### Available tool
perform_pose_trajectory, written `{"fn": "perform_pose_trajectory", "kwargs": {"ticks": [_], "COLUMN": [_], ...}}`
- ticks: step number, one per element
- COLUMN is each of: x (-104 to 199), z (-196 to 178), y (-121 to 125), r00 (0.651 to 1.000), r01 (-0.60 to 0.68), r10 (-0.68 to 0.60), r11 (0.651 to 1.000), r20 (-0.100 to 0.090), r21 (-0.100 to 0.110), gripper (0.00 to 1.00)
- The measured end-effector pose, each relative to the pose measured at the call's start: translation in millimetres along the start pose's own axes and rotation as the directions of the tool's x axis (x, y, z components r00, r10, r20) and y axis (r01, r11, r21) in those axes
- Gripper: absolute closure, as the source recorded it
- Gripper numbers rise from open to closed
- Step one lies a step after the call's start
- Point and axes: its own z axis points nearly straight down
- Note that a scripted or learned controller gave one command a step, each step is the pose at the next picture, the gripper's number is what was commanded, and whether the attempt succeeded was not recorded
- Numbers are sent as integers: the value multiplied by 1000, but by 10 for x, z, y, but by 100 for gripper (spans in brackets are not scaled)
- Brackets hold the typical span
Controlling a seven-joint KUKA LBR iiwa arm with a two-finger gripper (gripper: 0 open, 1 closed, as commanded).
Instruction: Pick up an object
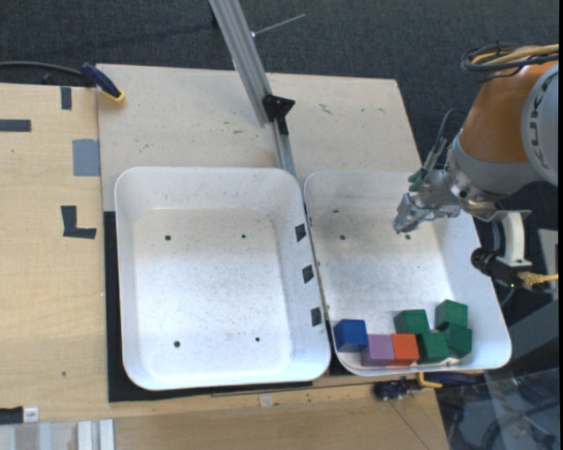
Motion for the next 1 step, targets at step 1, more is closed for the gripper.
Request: {"fn": "perform_pose_trajectory", "kwargs": {"ticks": [1], "x": [2], "z": [-404], "y": [13], "r00": [1000], "r01": [-1], "r10": [1], "r11": [1000], "r20": [0], "r21": [1], "gripper": [100]}}
